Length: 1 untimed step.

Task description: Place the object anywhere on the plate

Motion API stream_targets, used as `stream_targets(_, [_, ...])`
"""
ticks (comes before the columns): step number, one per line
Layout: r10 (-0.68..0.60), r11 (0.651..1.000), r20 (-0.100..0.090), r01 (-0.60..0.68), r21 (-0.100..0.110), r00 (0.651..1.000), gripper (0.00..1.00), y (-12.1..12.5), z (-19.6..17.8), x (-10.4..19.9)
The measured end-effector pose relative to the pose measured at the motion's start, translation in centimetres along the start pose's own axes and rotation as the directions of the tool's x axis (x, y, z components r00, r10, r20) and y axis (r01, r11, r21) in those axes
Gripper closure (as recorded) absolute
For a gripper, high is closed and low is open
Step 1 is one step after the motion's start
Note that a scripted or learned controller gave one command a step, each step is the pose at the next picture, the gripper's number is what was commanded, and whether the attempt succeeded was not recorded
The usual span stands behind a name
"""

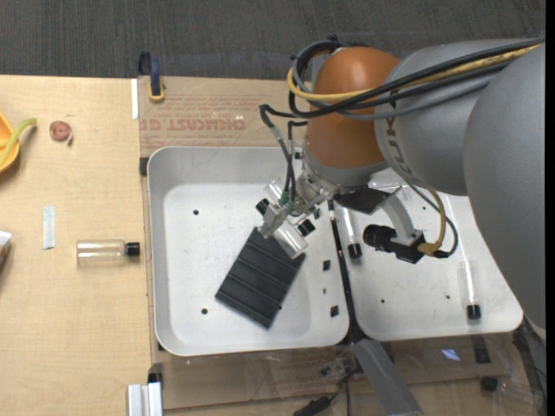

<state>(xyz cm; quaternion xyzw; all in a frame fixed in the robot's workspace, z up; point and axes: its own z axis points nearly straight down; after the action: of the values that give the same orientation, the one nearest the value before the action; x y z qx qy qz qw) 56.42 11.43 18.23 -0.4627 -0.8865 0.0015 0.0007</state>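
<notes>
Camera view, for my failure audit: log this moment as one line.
arm: over left bin | hand: at upper end of black ridged slab | slab: lying flat, tilted | grasp: unconfirmed

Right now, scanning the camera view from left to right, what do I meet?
Yellow object at the edge → small red disc → clear bottle → left bin's wall → black ribbed slab → right bin.

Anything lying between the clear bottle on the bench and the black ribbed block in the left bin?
In the camera view, just the left bin's white wall and bare floor separate the bottle from the black block.
</notes>
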Motion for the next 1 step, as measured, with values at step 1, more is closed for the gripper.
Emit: stream_targets(1, [0.0, 1.0, 0.0, 0.0, 0.0, 1.0, 0.0, 0.01, -0.02, 0.0])
